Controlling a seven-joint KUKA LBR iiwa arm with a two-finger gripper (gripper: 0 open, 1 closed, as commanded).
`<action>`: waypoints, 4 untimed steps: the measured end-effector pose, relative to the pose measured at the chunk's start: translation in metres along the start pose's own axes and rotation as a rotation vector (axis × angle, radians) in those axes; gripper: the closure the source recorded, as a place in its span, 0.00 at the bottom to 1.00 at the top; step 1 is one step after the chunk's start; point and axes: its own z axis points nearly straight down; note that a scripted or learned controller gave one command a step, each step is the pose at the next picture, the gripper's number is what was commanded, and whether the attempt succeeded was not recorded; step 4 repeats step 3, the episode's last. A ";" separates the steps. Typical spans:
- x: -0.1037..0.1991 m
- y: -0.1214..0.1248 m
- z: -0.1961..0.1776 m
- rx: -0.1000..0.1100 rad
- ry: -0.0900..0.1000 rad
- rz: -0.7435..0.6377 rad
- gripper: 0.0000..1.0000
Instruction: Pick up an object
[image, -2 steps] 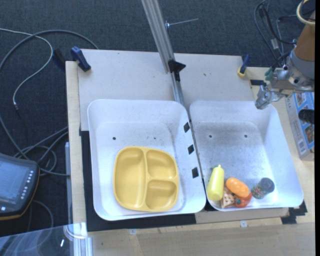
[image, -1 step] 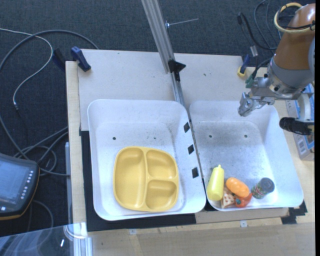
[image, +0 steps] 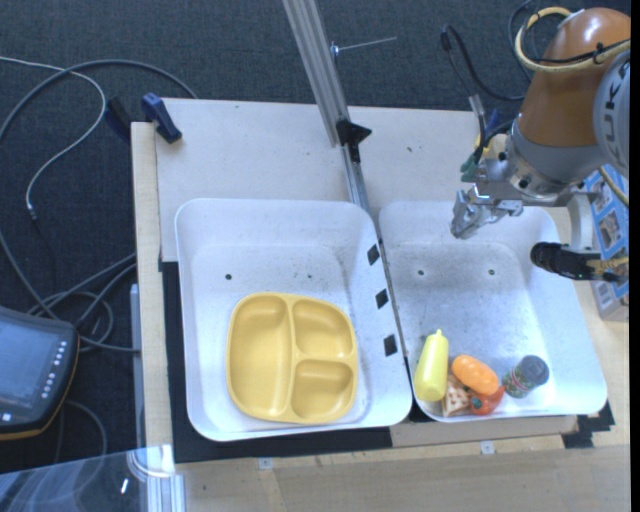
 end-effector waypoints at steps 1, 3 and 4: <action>0.053 -0.019 -0.010 0.001 0.000 0.000 1.00; 0.156 -0.051 -0.001 0.003 -0.001 0.000 1.00; 0.156 -0.051 -0.001 0.003 -0.001 0.000 1.00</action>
